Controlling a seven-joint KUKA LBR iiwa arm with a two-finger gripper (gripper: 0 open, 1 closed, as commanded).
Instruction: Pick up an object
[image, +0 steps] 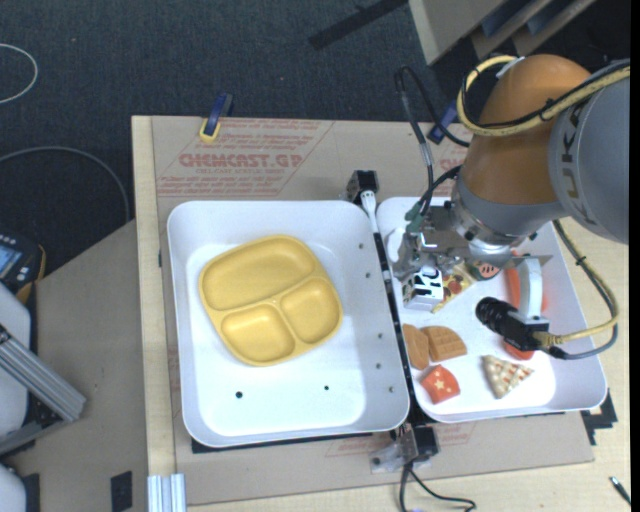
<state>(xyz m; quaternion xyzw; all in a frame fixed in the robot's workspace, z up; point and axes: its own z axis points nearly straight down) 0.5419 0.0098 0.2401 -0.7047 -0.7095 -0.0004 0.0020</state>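
My gripper (428, 268) hangs low over the upper left part of the right bin (570, 390), under the orange band of the arm. Right below its tip lies a small black and white object (424, 286). Nearer the front of the same bin sit a brown bread-like piece (434, 345), a red piece (440, 381) and a pizza-like wedge (507, 375). An orange-red piece (520, 290) lies to the right, partly under a black part on the arm (500, 317). The arm hides the bin's back portion.
The left bin (200, 400) holds a yellow three-compartment tray (268, 297). A black clamp (362, 187) sits between the bins at the back, and cables run around the arm. A yellow clip (212, 122) lies on the cardboard base at the back left.
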